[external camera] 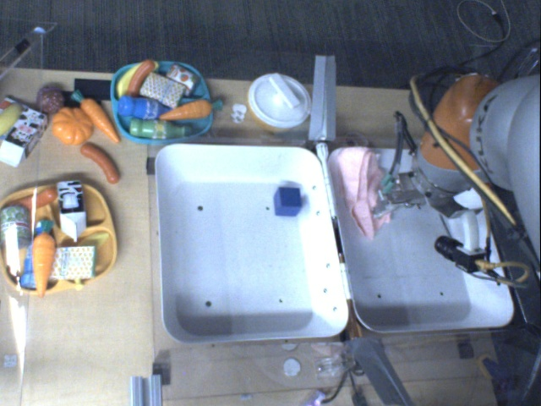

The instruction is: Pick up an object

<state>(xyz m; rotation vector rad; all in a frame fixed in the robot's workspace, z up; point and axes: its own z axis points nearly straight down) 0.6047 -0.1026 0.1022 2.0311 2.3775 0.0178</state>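
Note:
A crumpled pink cloth lies in the right bin, against its left wall near the far corner. My gripper is low in that bin, at the cloth's right edge and touching or overlapping it. The grey arm with its orange band reaches in from the right behind it. A small blue cube sits alone in the left bin, toward its far right side.
A metal divider post stands at the far end between the bins. Behind the bins are a white lidded bowl and a blue bowl of toy food. A yellow tray of toy food and loose toy vegetables lie on the left. Cables hang by the arm.

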